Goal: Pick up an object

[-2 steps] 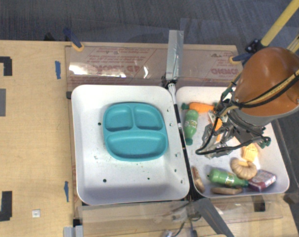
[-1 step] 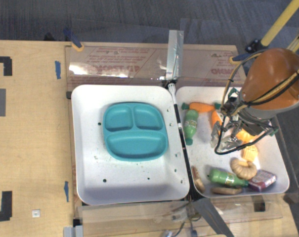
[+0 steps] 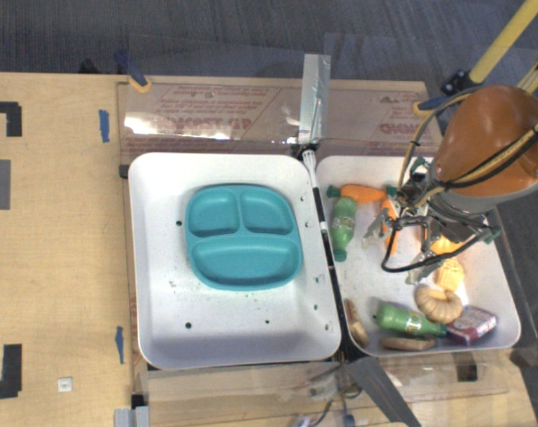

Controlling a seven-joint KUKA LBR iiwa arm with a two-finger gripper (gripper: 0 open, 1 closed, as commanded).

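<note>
Near edge, right bin (image 3: 509, 314): loose pick stock is heaped at about 5 o'clock of the bin. A green bottle (image 3: 407, 319) lies on its side, a purple packet (image 3: 471, 325) sits at the corner, and a tan croissant-shaped piece (image 3: 440, 303) lies just above them with a yellow item (image 3: 450, 275) touching it. A brown stick-like piece (image 3: 407, 343) rests along the near wall. The scatter looks dumped rather than arranged, which suits random grasp tries.

Left bin (image 3: 153, 265): a teal divided plate (image 3: 244, 236) sits flat at centre, probably the drop target.

Mid right bin: a second green bottle (image 3: 342, 227) lies against the dividing wall at 9 o'clock, with an orange carrot-like piece (image 3: 366, 194) at 11 o'clock.

The pincer (image 3: 418, 229) hangs over the bin's middle beneath the orange wrist band, amid cables. Spread or pressed together: cannot tell, and nothing is visibly pinched. The nearest candidates are the carrot and the yellow item.

Far side of the bench (image 3: 46, 238): clear sheeting at 12 o'clock bears red print, upside down and too blurred to read. No bottle label is legible.
</note>
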